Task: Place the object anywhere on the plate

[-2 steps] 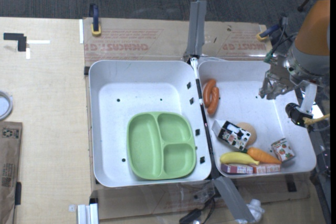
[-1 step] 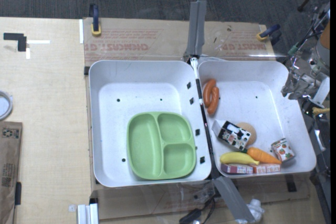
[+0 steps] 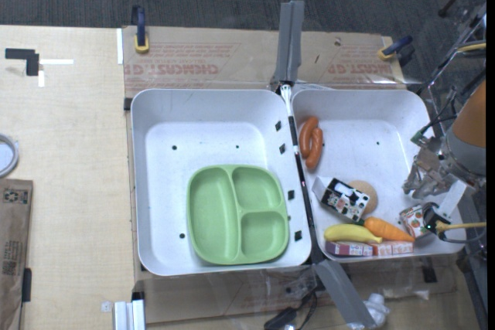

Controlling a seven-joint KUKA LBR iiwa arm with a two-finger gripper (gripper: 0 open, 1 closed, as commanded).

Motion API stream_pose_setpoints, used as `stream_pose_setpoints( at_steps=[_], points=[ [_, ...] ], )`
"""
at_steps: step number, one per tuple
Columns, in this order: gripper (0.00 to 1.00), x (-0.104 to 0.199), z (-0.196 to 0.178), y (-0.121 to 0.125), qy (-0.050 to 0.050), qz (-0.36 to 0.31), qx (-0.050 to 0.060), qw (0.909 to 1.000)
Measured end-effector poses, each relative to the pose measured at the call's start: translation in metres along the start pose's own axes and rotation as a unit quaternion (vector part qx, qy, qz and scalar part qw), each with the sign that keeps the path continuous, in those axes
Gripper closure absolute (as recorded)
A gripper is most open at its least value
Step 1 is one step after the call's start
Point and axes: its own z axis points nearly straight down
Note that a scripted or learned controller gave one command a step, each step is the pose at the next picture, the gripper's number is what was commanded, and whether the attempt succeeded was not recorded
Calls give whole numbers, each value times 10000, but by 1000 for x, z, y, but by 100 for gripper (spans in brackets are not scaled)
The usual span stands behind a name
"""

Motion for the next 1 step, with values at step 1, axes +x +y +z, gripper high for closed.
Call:
stream_pose_setpoints(
  at_steps=[1],
  points=[
    [100,74,-30,38,-4,188,-12,9998]
  ],
)
